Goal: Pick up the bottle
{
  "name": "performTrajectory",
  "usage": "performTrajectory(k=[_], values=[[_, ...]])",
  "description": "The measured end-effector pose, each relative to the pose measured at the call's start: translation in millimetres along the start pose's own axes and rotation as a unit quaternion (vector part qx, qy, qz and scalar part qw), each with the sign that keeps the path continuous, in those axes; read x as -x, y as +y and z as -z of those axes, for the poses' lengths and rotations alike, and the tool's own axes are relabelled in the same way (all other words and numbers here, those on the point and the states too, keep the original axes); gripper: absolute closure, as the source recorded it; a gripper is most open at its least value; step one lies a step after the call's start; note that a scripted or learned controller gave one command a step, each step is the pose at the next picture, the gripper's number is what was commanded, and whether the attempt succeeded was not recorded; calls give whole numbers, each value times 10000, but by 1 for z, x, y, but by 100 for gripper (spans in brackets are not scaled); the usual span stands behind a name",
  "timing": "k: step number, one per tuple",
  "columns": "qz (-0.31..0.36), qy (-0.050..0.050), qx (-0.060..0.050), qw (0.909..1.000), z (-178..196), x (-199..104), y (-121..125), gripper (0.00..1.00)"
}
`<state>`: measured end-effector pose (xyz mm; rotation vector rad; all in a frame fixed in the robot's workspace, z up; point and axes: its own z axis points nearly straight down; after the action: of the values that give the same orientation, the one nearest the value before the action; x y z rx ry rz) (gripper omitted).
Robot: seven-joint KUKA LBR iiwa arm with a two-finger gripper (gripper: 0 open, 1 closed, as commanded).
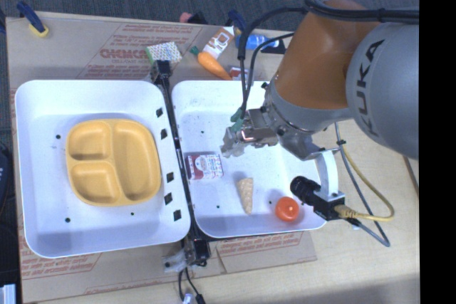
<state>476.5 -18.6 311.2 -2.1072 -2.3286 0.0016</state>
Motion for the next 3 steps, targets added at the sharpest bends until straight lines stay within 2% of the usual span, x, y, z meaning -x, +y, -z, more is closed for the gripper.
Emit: performTrajectory(k=[1, 2, 3], values=[[185, 7, -21, 9998, -119, 20, -3, 100], [2005, 1, -5, 9797, -93, -95, 9, 100], [275, -1, -2, 9996, 7, -72, 7, 100]])
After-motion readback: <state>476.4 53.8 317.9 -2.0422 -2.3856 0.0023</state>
